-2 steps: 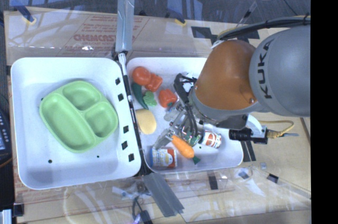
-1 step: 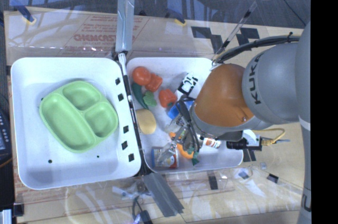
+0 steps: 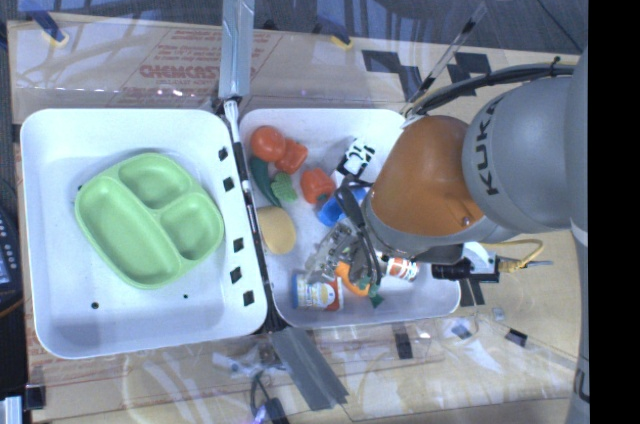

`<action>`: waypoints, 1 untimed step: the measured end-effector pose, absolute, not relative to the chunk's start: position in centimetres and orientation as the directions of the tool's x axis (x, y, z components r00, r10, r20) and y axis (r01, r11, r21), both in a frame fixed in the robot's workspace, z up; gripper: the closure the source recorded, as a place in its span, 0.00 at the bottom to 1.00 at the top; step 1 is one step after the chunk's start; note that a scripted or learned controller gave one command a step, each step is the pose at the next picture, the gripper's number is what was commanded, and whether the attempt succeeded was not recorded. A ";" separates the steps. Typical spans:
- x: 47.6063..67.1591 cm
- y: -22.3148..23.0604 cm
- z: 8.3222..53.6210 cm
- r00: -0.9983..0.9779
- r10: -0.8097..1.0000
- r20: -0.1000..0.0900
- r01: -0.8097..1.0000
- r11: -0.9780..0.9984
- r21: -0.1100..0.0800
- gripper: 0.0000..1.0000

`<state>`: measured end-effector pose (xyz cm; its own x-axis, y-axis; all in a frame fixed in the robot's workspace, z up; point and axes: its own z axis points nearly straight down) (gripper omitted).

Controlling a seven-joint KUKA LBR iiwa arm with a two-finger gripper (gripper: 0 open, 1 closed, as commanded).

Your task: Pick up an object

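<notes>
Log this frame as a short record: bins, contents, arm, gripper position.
left bin: holds a green plate with three compartments
right bin: cluttered with small items, among them red toys, a yellow piece, a blue piece, a can lying on its side
arm: reaches in from the right, over the right bin
gripper: low among the clutter, just above the can
grasp: cannot tell

Grey KUKA-lettered arm [image 3: 530, 152], orange wrist band [image 3: 425, 182].
</notes>
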<state>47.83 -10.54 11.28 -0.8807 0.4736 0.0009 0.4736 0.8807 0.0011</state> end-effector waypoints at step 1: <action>47.8 -10.5 11.3 -0.881 0.473 0.001 0.473 0.881 0.001 0.00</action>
<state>47.83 -10.53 11.28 -0.8808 0.4735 0.0009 0.4735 0.8808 0.0011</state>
